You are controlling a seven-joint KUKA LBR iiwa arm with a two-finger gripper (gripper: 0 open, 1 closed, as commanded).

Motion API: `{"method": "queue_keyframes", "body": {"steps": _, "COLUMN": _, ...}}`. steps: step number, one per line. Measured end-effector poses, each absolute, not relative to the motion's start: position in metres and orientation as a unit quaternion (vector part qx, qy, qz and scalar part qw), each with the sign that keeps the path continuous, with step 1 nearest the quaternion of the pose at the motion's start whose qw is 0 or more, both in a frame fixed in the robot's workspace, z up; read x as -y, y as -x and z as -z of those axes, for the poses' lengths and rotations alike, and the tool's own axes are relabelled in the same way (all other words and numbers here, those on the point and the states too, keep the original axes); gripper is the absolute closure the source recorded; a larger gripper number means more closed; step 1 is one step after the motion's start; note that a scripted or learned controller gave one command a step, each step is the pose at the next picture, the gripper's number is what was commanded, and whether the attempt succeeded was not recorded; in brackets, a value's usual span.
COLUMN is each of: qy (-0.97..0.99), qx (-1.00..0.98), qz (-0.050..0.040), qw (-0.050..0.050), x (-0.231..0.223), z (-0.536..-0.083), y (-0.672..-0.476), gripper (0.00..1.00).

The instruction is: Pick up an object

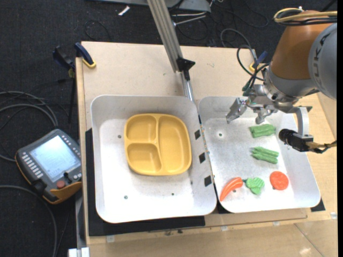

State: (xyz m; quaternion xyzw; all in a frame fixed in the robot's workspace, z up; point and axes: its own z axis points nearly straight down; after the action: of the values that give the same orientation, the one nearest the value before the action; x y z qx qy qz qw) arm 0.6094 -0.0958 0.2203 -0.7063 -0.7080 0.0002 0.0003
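A: Tan tabletop (134,68), slanted top-down view. Carries two shallow white bins side by side: left bin (107,197), right bin (300,194).
B: Arm?
A: Grey arm with orange band (300,42), reaching in from the right, over the far end of the right bin.
B: Left bin contents?
A: Yellow divided tray (158,143), three compartments, lying flat near the middle.
B: Jaws?
A: Gripper (253,110) above the far part of the right bin, just beyond the nearest green piece. Can't tell whether spread or pressed together: too small, blocked by the wrist. Nothing visible between them.
B: Task objects?
A: All in the right bin. Green bean bunch (262,130) just under the gripper, touching or apart not readable. Second green bean bunch (265,154) nearer the camera, apart from the first. Orange carrot (231,187) by the near-left corner. Green leafy piece (255,184) just beside the carrot. Red tomato (278,180) to the right of that, near the bin's right edge.
B: Off the tabletop?
A: Grey-and-orange teach pendant (51,165) on the dark floor at left, cables around it. Blue-and-yellow clamp (84,55) at the tabletop's far-left corner.
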Motion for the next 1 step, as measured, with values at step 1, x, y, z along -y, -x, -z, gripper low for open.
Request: {"method": "queue_keyframes", "body": {"steps": 1, "qy": 0.707, "qx": 0.707, "qz": 0.0000, "qw": 0.000, "x": 0.0958, "z": -0.2204, "y": -0.6094, "gripper": 0.00}}
